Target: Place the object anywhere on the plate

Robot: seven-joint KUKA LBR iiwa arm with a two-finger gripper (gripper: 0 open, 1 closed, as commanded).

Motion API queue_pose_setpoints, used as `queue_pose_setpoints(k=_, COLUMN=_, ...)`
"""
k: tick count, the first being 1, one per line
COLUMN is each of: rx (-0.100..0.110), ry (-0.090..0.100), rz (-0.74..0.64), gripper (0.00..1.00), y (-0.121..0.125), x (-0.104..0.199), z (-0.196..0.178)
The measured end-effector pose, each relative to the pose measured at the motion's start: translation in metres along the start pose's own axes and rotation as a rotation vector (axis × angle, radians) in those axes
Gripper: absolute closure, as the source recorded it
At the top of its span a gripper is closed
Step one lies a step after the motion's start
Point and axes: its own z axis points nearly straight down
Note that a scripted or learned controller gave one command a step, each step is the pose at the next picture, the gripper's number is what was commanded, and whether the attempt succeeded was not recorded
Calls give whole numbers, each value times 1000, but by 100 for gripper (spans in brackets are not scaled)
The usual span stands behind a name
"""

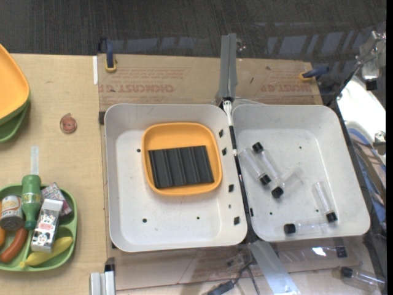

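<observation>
The round clear tubes (265, 168) may slip or roll off the orange plate (182, 128) — whether the claw (372, 53) is open or closed, I cannot tell.

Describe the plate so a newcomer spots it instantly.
Two white bins sit side by side; look in the left bin. The plate is the orange rounded-square dish near its back, holding a dark ribbed slab. The right bin holds clear black-capped tubes.

Orange plate (182, 137) with dark grey ribbed insert (182, 166); white bins (123, 226); clear tubes (261, 165) with black caps; green tray (67, 238); tan cardboard (166, 85) with red print.
</observation>
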Motion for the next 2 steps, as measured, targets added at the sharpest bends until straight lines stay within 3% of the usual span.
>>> queue_pose_setpoints(k=1, rx=-1, ry=0, rz=-246, gripper=100, y=0, x=-8, z=-32)
queue_pose_setpoints(k=2, rx=0, ry=1, rz=-344, gripper=100, y=0, x=-7, z=-32)
